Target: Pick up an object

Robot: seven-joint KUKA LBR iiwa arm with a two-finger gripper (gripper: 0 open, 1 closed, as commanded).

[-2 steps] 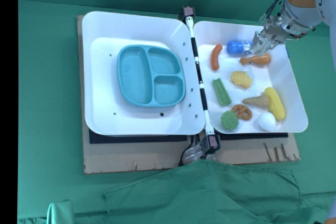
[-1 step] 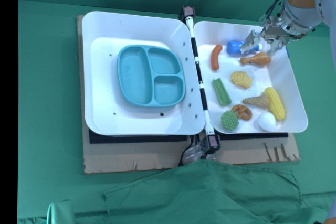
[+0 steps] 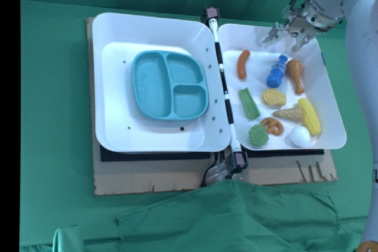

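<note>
One arm bent over right bin (image 3: 331, 121) — gripper (image 3: 289, 35) spread, nothing held.

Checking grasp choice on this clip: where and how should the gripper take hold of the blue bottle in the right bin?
Probably across the blue bottle's body, near its middle, coming straight down from above. It lies flat and slightly tilted, with its cap toward the bin's far rim, so the fingers should close across its narrow width. The drumstick lies close on its right, leaving less room there. The gripper hovers above the right bin's far edge.
</note>
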